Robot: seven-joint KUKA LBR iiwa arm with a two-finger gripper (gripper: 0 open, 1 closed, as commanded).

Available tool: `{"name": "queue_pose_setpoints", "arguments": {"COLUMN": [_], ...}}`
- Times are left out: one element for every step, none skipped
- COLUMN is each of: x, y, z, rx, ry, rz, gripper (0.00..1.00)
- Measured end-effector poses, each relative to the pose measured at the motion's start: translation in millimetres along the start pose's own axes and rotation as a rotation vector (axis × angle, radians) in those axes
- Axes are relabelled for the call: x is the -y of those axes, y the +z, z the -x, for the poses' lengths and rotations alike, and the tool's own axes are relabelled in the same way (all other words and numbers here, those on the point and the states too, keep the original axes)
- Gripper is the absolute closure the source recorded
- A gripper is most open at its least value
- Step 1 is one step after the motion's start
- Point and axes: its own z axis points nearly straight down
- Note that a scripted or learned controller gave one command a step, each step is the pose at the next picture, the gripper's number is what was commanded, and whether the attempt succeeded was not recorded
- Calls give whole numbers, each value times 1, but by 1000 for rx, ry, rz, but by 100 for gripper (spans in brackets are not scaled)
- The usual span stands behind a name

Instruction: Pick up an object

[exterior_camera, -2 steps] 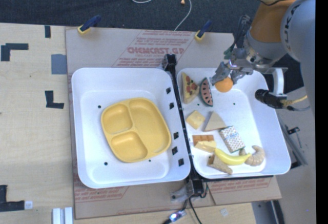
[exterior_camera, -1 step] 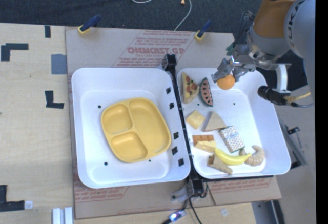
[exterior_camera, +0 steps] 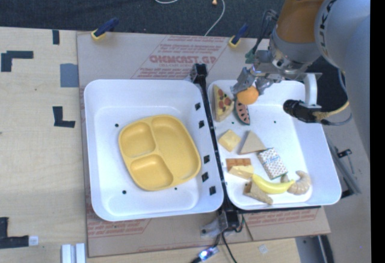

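Note:
My gripper (exterior_camera: 247,88) hangs over the far left part of the right bin (exterior_camera: 313,153), shut on a small orange fruit (exterior_camera: 247,96) that sits between its fingers, just above the bin floor. Beside it lie a pizza slice (exterior_camera: 223,102) and a watermelon slice (exterior_camera: 242,114). Nearer the front are a cheese cube (exterior_camera: 228,140), a grey wedge (exterior_camera: 251,143), a patterned packet (exterior_camera: 273,163), crackers (exterior_camera: 239,167), a banana (exterior_camera: 271,185), a croissant (exterior_camera: 301,182) and a cone-shaped piece (exterior_camera: 257,196).
The left bin (exterior_camera: 102,135) holds a yellow divided plate (exterior_camera: 159,151). A black divider edge (exterior_camera: 204,117) runs between the bins. The grey arm with its orange band (exterior_camera: 313,3) comes in from the upper right, and a black fitting (exterior_camera: 301,109) juts over the right bin.

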Motion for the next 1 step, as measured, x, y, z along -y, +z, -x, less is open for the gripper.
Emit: {"name": "queue_pose_setpoints", "arguments": {"x": [-1], "y": [14], "z": [-57], "rx": [1], "ry": [0], "rz": [-2], "gripper": [100]}}
